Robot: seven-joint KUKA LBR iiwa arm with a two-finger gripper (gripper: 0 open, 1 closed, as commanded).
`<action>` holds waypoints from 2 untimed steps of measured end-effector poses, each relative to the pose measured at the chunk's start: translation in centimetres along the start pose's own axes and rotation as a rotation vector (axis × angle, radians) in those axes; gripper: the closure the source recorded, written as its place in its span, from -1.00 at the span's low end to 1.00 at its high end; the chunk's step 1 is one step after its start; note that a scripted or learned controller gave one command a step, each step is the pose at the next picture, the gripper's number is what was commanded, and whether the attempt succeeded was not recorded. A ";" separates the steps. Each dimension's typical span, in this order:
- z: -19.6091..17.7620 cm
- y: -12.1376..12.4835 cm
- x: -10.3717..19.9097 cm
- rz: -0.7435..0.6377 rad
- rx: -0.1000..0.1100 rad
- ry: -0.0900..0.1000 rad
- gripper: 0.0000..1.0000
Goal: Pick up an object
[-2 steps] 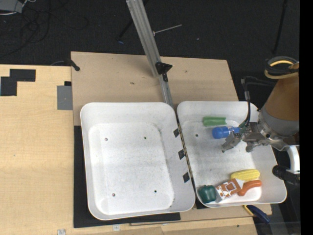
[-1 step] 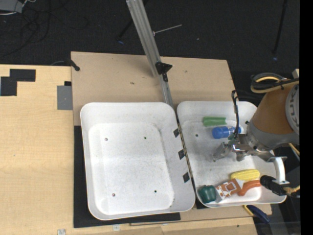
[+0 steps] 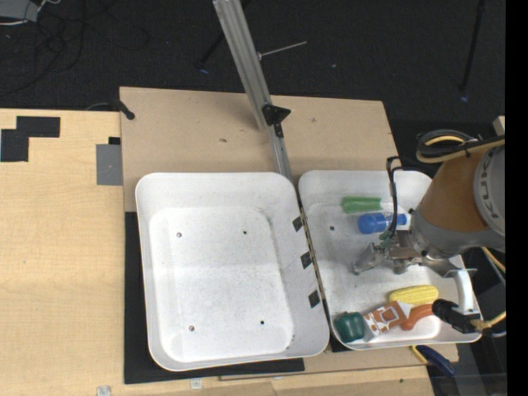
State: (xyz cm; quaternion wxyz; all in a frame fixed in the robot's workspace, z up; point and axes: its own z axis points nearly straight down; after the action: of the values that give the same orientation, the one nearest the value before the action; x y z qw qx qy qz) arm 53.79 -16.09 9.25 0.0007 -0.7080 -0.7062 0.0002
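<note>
Along the near edge of the right bin (image 3: 326,190) lie a dark green piece (image 3: 350,327), an orange-and-white item (image 3: 394,315) and a yellow corn cob (image 3: 414,294). Just beyond them my gripper (image 3: 373,258) is lowered onto the bin floor in the middle, my grey fingers (image 3: 363,264) slightly apart and closed on nothing that I can make out. A blue bottle (image 3: 375,222) sits just past my wrist, with a green cylinder (image 3: 362,205) behind it. The left bin (image 3: 157,190) sits beside.
</note>
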 end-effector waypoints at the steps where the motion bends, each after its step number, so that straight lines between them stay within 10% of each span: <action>1: -1.0 -0.1 -0.1 0.007 0.001 0.001 1.00; 2: -5.2 0.3 -0.3 -0.002 -0.002 -0.001 1.00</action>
State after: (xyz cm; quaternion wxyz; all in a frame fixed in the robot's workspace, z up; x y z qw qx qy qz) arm 54.08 -16.38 14.45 -0.0004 -0.7075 -0.7067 -0.0003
